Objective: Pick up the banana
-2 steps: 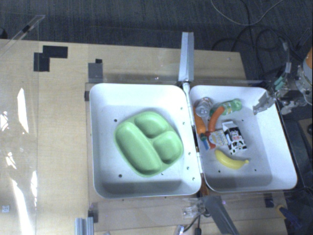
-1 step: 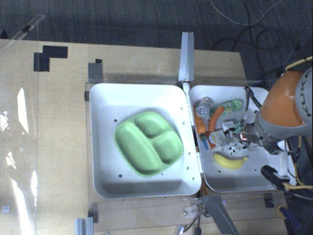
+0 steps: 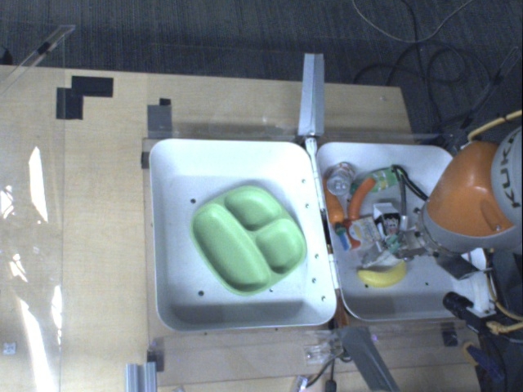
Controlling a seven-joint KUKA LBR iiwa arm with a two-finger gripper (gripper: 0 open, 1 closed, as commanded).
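Note:
The yellow banana (image 3: pixel 382 277) lies flat near the front of the right bin (image 3: pixel 425 305), curved with its ends turned up. My gripper (image 3: pixel 398 244) hangs low over the bin, just behind the banana and close to its right end. The grey wrist and orange band (image 3: pixel 467 194) rise from it to the right. The view does not show the banana lifted off the bin floor.
Behind the banana lies a clutter of items: a clear bottle (image 3: pixel 338 175), an orange carrot (image 3: pixel 360 198), a small packet (image 3: pixel 351 233) and a green piece (image 3: pixel 382 177). The left bin (image 3: pixel 176 305) holds a green divided plate (image 3: pixel 245 239).

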